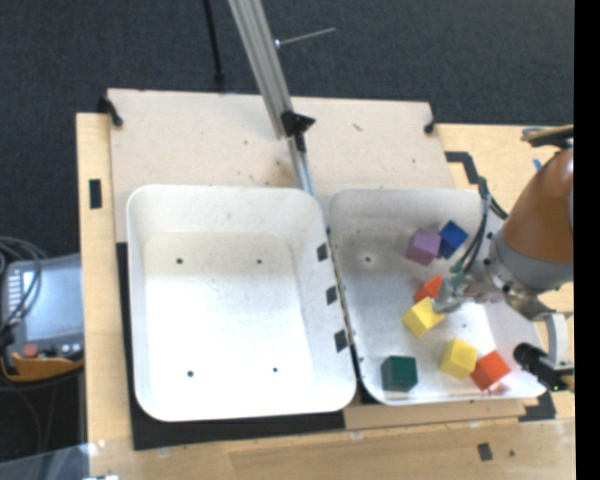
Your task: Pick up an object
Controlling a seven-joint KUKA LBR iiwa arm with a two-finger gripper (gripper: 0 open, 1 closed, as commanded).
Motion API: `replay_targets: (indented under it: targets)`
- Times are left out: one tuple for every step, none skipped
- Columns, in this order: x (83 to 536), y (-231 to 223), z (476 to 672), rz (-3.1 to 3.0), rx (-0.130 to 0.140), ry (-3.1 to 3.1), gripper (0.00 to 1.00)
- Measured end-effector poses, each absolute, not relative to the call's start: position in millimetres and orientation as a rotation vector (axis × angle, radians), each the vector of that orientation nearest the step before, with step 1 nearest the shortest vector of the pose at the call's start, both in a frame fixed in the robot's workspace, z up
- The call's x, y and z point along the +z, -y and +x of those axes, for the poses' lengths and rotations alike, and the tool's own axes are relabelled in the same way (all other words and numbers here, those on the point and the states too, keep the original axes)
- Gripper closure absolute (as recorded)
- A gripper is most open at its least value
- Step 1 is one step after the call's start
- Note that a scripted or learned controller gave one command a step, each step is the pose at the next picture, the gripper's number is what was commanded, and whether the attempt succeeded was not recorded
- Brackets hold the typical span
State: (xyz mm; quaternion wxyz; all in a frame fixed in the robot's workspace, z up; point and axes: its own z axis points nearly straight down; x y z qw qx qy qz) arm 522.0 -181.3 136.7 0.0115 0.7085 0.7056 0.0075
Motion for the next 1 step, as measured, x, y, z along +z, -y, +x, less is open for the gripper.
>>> replay_targets:
  targets:
    - [198.1,180.4,531.4,2.212,0.006,-2.22,1.0]
